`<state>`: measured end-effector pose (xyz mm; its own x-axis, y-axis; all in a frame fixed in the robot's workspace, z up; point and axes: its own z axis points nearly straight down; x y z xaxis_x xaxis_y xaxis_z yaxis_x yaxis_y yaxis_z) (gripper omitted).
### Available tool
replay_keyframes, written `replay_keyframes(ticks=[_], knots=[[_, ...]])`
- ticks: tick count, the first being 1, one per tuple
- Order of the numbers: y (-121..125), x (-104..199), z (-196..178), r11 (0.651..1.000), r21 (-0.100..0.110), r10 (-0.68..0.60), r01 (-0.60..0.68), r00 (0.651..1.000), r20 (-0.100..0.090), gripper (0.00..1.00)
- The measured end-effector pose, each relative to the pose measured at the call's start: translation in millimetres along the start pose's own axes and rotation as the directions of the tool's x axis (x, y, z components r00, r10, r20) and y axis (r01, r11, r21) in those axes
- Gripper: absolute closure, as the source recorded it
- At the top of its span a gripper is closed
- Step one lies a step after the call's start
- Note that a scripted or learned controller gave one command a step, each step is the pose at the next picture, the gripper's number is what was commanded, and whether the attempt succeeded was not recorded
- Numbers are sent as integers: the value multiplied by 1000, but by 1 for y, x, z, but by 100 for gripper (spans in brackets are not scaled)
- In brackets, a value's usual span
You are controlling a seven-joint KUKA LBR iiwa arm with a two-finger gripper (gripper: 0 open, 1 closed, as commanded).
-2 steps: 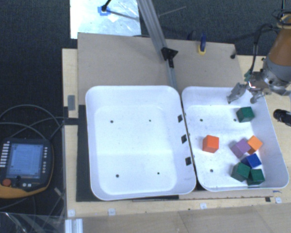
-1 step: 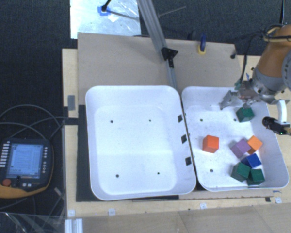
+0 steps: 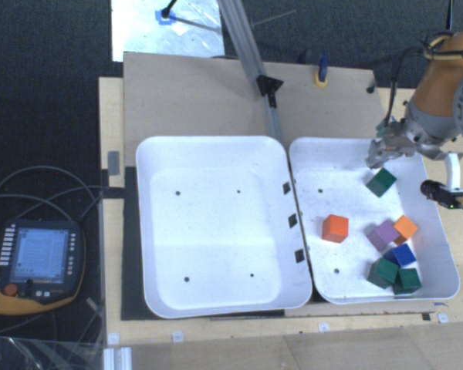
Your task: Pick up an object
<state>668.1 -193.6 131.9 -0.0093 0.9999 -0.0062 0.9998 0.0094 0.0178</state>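
The right bin [image 3: 324,156] holds several small blocks. A dark green cube [image 3: 381,183] lies near its far right side. An orange cube [image 3: 335,228] sits alone near the bin's middle. At the near right corner a purple block [image 3: 383,235], a smaller orange block [image 3: 406,227], a blue block [image 3: 402,254] and two green blocks [image 3: 387,271] are clustered together. My gripper [image 3: 383,153] hangs over the far right part of this bin, just above and behind the dark green cube. Nothing shows between its fingers.
The left bin [image 3: 150,206] stands beside the right one, with clips along the shared rims. A teach pendant [image 3: 35,264] with cables lies left of the bench. A slanted metal pole [image 3: 243,29] rises behind the bins.
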Motion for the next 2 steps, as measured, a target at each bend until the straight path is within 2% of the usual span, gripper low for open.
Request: replay_keyframes(ticks=[1,2], knots=[[2,2,-66,1000,8,4,-4,1000,-3,100],[4,2,-107,1000,10,4,-4,1000,-4,100]])
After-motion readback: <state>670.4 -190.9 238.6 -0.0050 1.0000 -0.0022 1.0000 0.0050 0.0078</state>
